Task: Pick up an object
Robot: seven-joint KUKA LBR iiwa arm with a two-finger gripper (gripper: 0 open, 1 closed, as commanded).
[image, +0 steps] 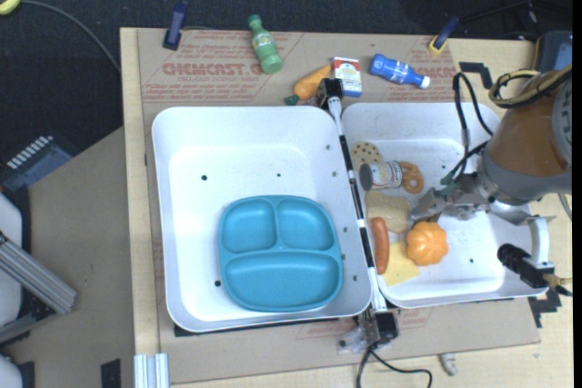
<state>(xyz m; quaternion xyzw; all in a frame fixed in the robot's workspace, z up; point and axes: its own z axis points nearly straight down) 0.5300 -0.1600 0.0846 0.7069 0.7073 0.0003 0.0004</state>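
My gripper (438,205) hangs low over the right bin (473,286), just above and touching the top edge of an orange pumpkin-like toy (426,243). Nothing shows between the fingers. Left of the pumpkin lies a red sausage (380,243) on a yellow cheese slice (401,273). Further back in the same bin are a small tin can (383,174) on its side, a pretzel (413,178) and a round cookie (364,150).
The left bin (182,186) holds a blue divided plate (279,252). On the board behind the bins lie a green bottle (265,45), a carrot (313,84), a small carton (346,75) and a blue bottle (398,71). A black cable (464,118) loops beside the arm.
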